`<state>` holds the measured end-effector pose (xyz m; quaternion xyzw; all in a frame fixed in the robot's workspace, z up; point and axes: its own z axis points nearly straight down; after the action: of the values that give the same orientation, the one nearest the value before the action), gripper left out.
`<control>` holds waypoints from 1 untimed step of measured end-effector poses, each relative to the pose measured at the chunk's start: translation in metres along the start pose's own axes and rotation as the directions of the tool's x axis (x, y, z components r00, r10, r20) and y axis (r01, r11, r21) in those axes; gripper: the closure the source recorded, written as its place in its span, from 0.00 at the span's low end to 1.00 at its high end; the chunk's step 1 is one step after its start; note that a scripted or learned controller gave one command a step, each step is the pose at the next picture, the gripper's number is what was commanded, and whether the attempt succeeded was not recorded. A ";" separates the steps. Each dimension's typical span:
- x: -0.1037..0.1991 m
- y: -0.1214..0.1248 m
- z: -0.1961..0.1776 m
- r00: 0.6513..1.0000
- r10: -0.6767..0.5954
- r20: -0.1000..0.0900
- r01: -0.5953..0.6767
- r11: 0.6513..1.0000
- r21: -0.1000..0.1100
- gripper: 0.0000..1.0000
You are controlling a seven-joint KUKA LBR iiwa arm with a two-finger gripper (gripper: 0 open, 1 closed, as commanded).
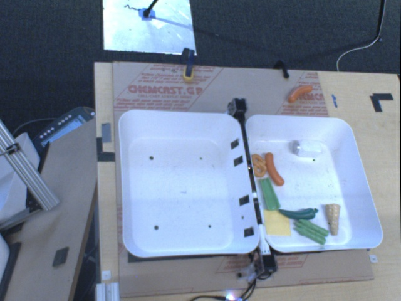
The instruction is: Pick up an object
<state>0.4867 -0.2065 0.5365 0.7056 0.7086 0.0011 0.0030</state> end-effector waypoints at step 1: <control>0.000 0.000 0.001 1.000 0.000 -0.001 0.000 1.000 0.002 1.00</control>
<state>0.4866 -0.2065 0.5354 0.7056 0.7086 0.0006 0.0020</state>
